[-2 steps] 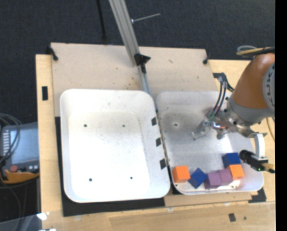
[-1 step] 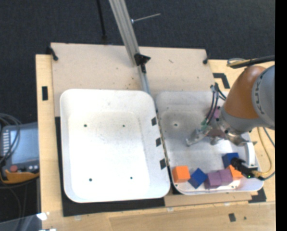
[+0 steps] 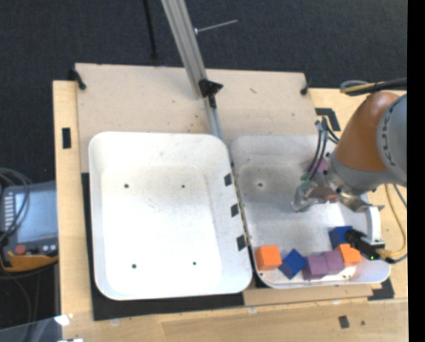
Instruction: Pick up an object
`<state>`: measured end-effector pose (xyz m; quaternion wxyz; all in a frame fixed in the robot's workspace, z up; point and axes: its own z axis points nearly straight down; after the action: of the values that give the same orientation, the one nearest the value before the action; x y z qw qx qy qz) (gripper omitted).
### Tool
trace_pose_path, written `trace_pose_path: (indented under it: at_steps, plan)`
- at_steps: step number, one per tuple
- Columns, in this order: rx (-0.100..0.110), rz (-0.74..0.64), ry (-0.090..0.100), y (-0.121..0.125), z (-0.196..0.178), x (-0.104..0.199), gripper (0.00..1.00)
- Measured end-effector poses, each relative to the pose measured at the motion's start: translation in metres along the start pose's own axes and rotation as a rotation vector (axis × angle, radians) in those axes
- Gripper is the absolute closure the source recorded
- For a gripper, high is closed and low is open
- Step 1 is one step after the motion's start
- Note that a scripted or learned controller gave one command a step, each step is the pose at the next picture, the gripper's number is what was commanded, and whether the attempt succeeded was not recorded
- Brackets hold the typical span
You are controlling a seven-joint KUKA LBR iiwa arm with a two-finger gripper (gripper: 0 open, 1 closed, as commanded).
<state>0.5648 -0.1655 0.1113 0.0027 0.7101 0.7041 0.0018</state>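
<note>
Blocks (image 3: 308,261) crowd right bin's (image 3: 269,162) near edge (jaws (image 3: 302,199) above).

Arm (image 3: 365,144) bent downward, gripper (image 3: 302,199) low

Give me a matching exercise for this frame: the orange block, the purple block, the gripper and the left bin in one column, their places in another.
Things:
1. orange block
2. purple block
3. gripper
4. left bin

Places:
A. over the middle of the right bin
B. near edge of the right bin, nearest the left bin
C. at the view's left
D. near edge of the right bin, right of a blue block

Pairs: 1-B, 2-D, 3-A, 4-C
</note>
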Motion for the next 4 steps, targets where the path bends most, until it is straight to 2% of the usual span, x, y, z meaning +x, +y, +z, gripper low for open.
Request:
trace_pose_path:
  at_steps: [2,3,4]
  plan:
    - [-0.003,-0.012,-0.001,0.008,-0.125,0.002,1.0]
    - [0.003,-0.014,0.001,0.009,-0.142,0.001,1.0]
    - [0.005,-0.012,0.002,0.009,-0.15,0.051,1.0]
